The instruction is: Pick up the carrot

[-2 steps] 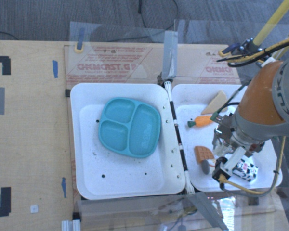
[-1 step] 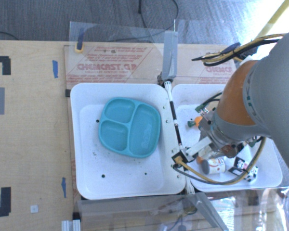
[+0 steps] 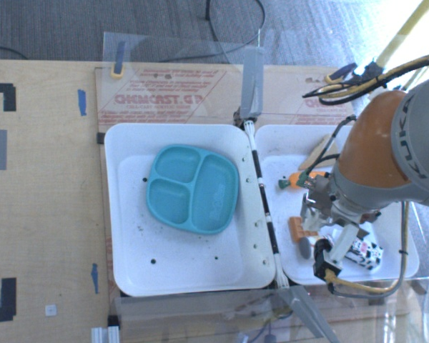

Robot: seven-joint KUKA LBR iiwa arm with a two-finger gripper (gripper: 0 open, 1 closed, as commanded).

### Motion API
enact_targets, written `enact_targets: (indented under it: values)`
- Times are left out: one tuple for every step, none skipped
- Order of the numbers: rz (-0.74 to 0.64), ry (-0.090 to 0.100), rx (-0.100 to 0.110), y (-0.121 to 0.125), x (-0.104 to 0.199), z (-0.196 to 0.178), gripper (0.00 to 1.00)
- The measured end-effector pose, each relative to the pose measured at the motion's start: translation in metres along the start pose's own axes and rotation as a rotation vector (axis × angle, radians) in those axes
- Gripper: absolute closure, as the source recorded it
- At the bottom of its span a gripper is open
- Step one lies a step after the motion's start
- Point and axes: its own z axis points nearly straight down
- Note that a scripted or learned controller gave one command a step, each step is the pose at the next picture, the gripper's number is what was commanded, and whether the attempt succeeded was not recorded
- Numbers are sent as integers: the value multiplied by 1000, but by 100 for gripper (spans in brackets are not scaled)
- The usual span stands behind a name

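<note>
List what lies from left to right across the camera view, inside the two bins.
Blue divided plate in the left bin → divider between the bins → carrot with its green top leftmost, in the right bin → black-and-white toy, near the right bin's far side.

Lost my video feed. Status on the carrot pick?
Hand low in right bin. Carrot on bin floor beside the wrist, not held. Orange block close by.

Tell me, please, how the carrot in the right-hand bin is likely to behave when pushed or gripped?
The carrot looks like a small toy, probably stiff and light. Its tapered, rounded shape may roll or slip aside. It lies partly under the arm, beside a tan stick, which could get in the way.
</note>
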Motion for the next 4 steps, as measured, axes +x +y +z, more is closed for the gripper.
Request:
enact_targets:
  values:
    - [344, -1, -3, -20, 48, 0, 100]
    - [579, -1, -2, 7, -15, 0, 100]
    - [960, 0, -2, -15, 36, 0, 100]
    - [665, 0, 1, 6, -14, 0, 100]
